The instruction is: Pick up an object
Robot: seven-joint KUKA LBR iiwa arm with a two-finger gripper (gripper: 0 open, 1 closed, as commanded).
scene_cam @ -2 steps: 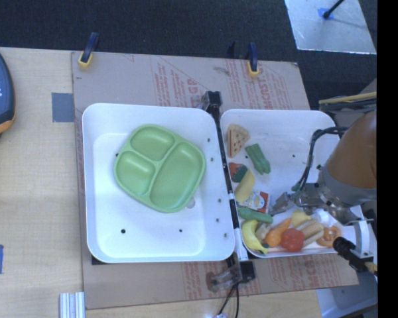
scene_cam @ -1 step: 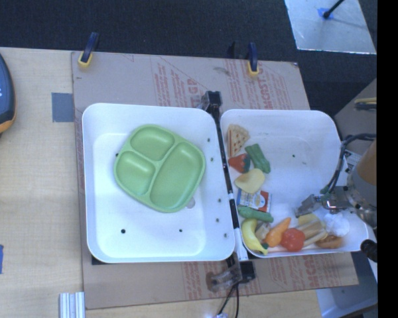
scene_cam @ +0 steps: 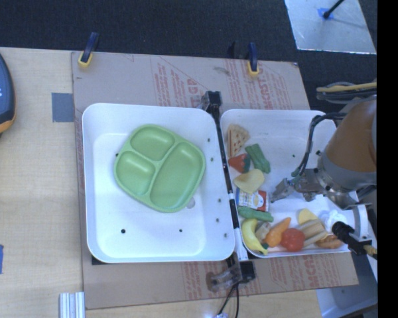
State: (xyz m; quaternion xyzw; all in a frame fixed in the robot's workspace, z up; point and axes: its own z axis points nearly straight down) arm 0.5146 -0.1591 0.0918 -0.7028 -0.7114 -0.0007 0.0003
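**Arm hovers over toy food in right bin**

Toy food fills the right bin (scene_cam: 278,121): a banana (scene_cam: 252,236), carrot (scene_cam: 277,230) and tomato (scene_cam: 292,240) along its near edge, a green pepper (scene_cam: 257,158) and waffle (scene_cam: 237,138) farther back. Above them, the gripper (scene_cam: 283,189) hangs beside the pile; its fingers' state cannot be told. A green 3-section plate (scene_cam: 160,167) sits in the left bin (scene_cam: 106,237).

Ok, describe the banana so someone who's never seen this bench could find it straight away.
Start at the right-hand white bin, the one crowded with toy food. Go to its near-left corner, beside the divider between the two bins. The banana lies there, just under a green pepper and left of an orange carrot; it is the one curved yellow piece with dark tips.
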